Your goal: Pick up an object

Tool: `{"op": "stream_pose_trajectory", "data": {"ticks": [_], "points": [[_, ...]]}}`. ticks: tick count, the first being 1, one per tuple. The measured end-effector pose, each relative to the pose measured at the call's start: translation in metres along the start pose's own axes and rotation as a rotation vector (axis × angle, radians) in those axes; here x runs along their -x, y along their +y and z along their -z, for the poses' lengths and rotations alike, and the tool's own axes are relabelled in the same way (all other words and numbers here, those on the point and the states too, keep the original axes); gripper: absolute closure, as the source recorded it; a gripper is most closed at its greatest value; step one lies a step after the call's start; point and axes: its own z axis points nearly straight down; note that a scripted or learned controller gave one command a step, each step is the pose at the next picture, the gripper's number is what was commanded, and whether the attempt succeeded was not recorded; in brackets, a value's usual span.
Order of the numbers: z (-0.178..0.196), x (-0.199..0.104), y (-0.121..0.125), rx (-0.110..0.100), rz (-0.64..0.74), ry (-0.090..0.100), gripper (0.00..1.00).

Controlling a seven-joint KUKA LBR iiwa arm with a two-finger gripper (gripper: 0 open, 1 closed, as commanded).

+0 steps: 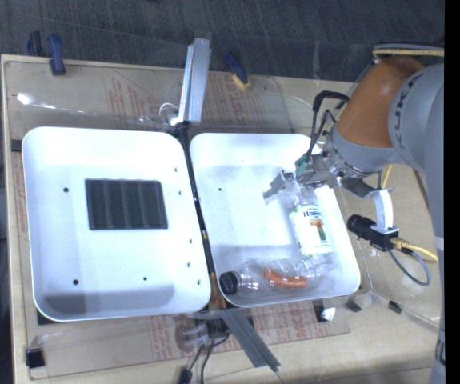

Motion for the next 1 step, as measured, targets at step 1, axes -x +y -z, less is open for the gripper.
{"op": "stream_pose_trajectory", "data": {"ticks": [1], "points": [[0.0090,0.0014,0.0052,0.004,0.035,-0.004,0.00]]}}
